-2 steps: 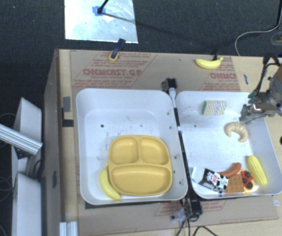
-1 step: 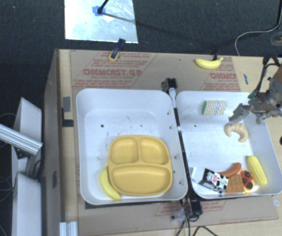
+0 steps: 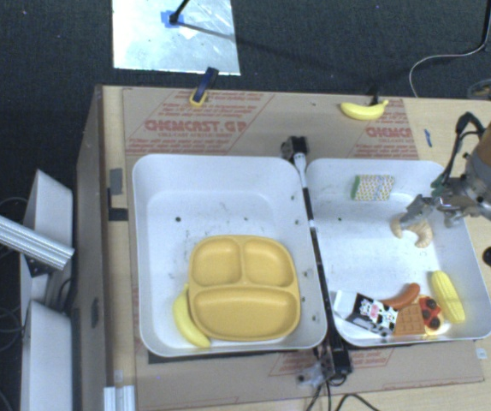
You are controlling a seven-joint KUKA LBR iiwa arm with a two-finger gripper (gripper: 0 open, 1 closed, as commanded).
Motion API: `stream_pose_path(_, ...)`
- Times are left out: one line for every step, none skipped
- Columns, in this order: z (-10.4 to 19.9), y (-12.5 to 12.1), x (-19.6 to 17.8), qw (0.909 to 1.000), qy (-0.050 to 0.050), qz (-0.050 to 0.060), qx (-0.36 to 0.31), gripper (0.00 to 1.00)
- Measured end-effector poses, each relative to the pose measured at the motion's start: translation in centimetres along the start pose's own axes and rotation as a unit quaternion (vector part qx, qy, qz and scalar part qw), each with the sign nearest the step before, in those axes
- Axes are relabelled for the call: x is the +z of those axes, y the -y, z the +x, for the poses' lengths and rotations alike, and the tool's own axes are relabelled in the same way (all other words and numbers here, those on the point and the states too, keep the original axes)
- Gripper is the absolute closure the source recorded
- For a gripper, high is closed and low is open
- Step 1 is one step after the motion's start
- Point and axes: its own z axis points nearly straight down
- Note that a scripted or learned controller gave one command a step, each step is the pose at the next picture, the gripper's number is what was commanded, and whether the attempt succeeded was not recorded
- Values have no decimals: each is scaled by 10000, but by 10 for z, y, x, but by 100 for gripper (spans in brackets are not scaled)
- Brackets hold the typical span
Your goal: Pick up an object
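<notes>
My gripper (image 3: 434, 208) hangs over the right bin (image 3: 348, 255) near its right wall, with the arm coming in from the right. A small tan curved object (image 3: 411, 229) lies on the bin floor just below and left of the gripper, touching or nearly touching it. Further back in that bin lies a pale speckled sponge-like block (image 3: 372, 187). At the bin's front right corner sit a yellow corn cob (image 3: 447, 296), a sausage (image 3: 402, 294), a brown waffle (image 3: 409, 319), a red piece (image 3: 431, 309) and a black-and-white card-like item (image 3: 371, 312).
The left bin (image 3: 156, 229) holds a yellow divided plate (image 3: 244, 285) with a banana (image 3: 187, 322) at its front left. Another banana (image 3: 363, 109) lies on the cardboard behind the right bin. A black divider clip (image 3: 296, 148) sits between the bins.
</notes>
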Motion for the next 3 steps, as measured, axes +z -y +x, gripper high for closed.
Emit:
stream_pose_path(-11, 30, 83, 10000, -1, -8, -2, 0)
stream_pose_path(-11, 29, 72, 10000, 1, -20, -3, 100)
stream_pose_path(-11, 13, 37, 10000, 3, -17, -16, 100)
